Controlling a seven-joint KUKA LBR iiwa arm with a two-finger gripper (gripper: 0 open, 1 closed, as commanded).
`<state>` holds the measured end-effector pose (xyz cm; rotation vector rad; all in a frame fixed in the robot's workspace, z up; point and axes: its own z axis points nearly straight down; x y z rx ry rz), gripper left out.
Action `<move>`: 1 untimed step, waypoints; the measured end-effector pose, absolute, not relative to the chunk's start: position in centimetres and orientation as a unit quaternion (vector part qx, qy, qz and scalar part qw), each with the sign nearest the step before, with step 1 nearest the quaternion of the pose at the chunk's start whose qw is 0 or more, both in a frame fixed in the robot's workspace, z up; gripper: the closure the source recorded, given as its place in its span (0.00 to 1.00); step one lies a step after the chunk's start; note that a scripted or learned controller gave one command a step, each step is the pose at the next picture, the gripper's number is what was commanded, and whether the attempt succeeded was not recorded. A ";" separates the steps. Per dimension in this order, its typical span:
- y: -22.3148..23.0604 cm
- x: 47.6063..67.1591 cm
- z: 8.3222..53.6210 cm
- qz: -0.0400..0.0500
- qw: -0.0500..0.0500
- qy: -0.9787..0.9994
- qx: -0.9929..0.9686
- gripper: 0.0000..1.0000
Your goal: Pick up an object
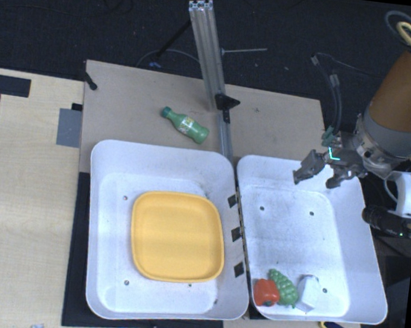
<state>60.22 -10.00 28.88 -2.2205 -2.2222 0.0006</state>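
Note:
In the camera view my gripper (319, 175) hangs over the far edge of the right bin (310, 226), its two dark fingers (306, 170) spread apart with nothing between them. At that bin's near edge lie a red and green toy vegetable (274, 289) and a small white object (309, 292), touching each other and well away from the gripper. A yellow square plate (177, 236) lies flat in the left bin (112, 185).
A green bottle (185, 124) lies on its side on the board behind the left bin. A slanted metal rail (213, 59) rises behind the gap between the bins. Black clips (235, 232) sit along the divide.

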 end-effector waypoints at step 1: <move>-10.0 60.2 28.9 0.000 0.000 -0.707 -0.707 0.00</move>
